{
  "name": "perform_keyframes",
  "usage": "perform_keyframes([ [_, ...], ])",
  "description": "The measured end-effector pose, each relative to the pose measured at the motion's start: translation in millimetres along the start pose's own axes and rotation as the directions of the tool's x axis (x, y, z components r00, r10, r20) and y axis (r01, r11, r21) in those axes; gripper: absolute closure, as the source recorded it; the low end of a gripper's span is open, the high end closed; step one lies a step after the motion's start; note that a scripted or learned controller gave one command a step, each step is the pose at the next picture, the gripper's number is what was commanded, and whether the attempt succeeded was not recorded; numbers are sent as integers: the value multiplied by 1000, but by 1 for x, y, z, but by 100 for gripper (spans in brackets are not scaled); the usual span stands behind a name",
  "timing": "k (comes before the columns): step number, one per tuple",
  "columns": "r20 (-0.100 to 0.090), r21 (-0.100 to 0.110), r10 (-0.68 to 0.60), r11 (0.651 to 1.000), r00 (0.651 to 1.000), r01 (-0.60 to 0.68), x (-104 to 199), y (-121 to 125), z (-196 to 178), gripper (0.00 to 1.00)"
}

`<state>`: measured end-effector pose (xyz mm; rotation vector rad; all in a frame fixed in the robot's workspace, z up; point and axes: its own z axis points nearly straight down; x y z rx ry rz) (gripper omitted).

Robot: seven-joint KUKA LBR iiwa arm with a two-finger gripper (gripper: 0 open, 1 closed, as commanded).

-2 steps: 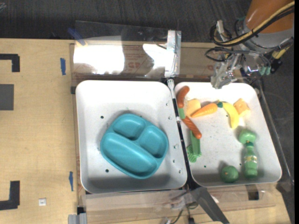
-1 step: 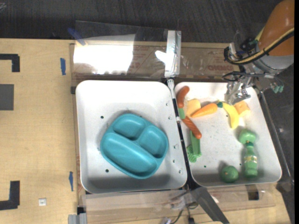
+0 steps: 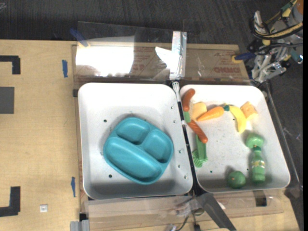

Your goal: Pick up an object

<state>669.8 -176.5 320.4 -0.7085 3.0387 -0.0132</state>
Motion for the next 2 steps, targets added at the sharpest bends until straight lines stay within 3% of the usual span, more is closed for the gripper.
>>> perform_keyframes([
  [1,-12,-12,-94,995,995,94,40,28,34,100],
  [2,-3,-7,-389,921,921,389,32,-36,-80,100],
])
